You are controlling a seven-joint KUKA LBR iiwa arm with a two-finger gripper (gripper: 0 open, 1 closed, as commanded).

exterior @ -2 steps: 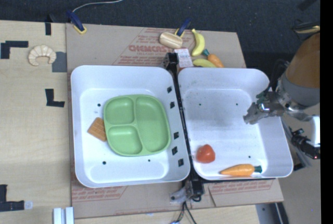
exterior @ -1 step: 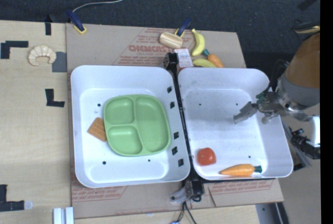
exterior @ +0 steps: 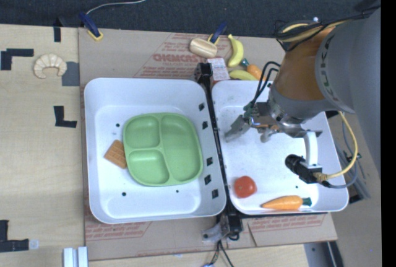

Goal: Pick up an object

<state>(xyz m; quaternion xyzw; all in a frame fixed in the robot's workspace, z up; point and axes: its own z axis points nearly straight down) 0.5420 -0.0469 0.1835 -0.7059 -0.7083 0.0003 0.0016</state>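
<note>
In the right bin (exterior: 322,194), a red tomato (exterior: 245,186) lies near the front left corner. An orange carrot (exterior: 283,202) lies along the front wall beside it. My gripper (exterior: 250,132) hangs over the bin's left middle, behind the tomato and apart from it. Its two fingers are spread open, with only white bin floor between them. The left bin (exterior: 99,135) holds a green divided plate (exterior: 163,148), and a brown cracker (exterior: 116,153) is tucked at the plate's left edge.
Behind the bins on the cardboard lie a bread roll (exterior: 203,46), a banana (exterior: 235,52), a small box (exterior: 218,69) and an orange piece (exterior: 252,70). A croissant (exterior: 49,65) sits far left on the bench. The arm's body covers the right bin's back right.
</note>
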